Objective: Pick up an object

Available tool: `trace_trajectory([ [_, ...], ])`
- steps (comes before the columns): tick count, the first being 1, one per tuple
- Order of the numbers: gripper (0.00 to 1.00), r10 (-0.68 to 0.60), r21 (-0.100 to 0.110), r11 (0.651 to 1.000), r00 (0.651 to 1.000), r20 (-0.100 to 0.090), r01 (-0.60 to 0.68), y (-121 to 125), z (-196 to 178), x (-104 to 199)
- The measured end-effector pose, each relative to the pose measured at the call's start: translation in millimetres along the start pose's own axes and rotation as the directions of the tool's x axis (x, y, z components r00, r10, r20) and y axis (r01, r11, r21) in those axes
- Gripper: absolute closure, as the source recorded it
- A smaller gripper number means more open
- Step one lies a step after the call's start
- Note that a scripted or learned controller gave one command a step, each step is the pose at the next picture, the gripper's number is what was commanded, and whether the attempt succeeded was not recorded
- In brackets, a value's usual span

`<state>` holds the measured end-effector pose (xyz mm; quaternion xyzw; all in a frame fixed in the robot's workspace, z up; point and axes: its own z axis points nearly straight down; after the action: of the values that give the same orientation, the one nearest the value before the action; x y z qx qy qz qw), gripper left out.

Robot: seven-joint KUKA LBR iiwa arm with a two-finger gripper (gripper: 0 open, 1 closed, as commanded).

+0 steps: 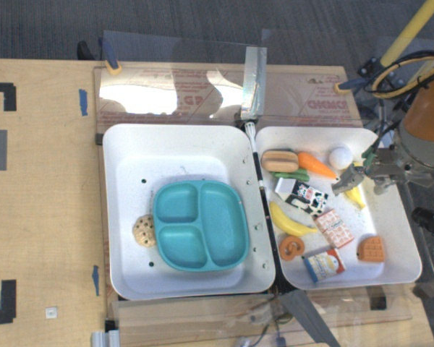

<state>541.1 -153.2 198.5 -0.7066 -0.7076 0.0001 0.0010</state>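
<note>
We see the cookie (143,230) partly tucked under the blue plate (200,225). The hand (358,177) covers part of a yellow toy (356,196). The arm (424,132) is cut off at the right edge.

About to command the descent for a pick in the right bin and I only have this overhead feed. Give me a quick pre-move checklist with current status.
1. Gripper over the right bin: ok, near its far right side.
2. Target under gripper: cannot tell; a yellow piece lies just below it, the white ball beside it.
3. Finger state: cannot tell.
4. Already holding something: cannot tell, nothing visible between the fingers.
5. Clutter near the descent: not ok; the carrot and ball lie close.
6. Left bin contents undisturbed: ok; teal tray and cookie lie flat.
</note>
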Motion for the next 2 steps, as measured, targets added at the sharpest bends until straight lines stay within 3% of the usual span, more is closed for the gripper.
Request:
trace_trajectory([
  [1, 0.0, 0.132, 0.001, 0.991, 0.991, 0.001, -0.132, 38, 61, -19],
  [2, 0.0, 0.148, -0.008, 0.989, 0.989, 0.002, -0.148, 69, 111, -35],
])
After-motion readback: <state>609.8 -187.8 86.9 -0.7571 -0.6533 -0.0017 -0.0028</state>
